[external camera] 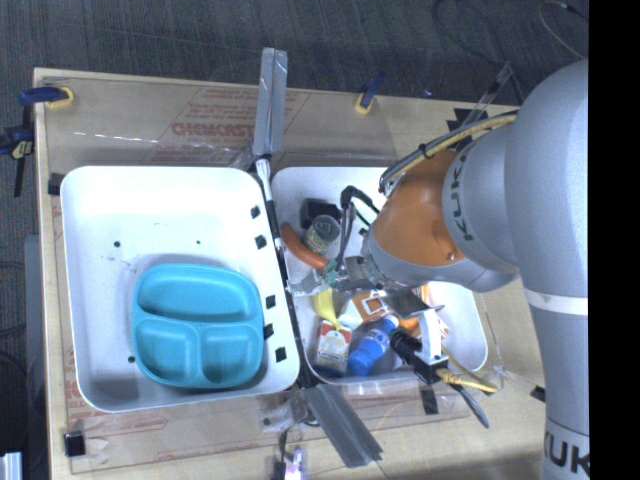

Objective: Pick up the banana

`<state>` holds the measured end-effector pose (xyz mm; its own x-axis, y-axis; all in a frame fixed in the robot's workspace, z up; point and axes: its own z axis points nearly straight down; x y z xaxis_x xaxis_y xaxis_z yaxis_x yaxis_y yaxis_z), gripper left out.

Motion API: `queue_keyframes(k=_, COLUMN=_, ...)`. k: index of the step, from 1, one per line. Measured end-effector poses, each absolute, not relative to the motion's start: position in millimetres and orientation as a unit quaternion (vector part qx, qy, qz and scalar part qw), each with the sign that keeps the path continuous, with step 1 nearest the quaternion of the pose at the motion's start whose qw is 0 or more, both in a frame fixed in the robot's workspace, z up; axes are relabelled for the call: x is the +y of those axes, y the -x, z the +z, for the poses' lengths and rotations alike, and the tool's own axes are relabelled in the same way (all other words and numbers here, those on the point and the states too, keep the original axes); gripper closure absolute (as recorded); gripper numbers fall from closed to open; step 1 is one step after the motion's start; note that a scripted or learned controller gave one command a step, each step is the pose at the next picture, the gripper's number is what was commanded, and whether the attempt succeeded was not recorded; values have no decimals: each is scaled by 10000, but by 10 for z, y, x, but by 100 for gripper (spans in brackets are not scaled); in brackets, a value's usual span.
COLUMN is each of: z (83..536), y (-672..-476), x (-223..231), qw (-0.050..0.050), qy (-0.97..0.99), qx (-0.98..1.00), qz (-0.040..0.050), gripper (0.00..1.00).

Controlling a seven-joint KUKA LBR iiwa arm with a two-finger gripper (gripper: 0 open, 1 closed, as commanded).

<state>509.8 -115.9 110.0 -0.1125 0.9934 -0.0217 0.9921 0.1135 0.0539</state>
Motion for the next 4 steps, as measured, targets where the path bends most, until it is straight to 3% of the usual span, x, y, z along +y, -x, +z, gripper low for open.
queue_keyframes(k=1, z=935, y=-5014, x=-1345, qw=27, qy=-6718, qx=7407, qz=11, gripper=0)
queue_keyframes(k=2, z=1025, y=-5015, x=-1340, qw=19, qy=-6699, qx=7424, qz=5, gripper=100)
queue_keyframes(k=3, z=1897, y=-5233, x=-931, qw=-14, qy=-7316, qx=6817, qz=-7, gripper=100)
queue_keyframes(k=4, z=2399, y=-5554, x=-521, qw=-7, qy=-5829, qx=8125, qz=-4, gripper=100)
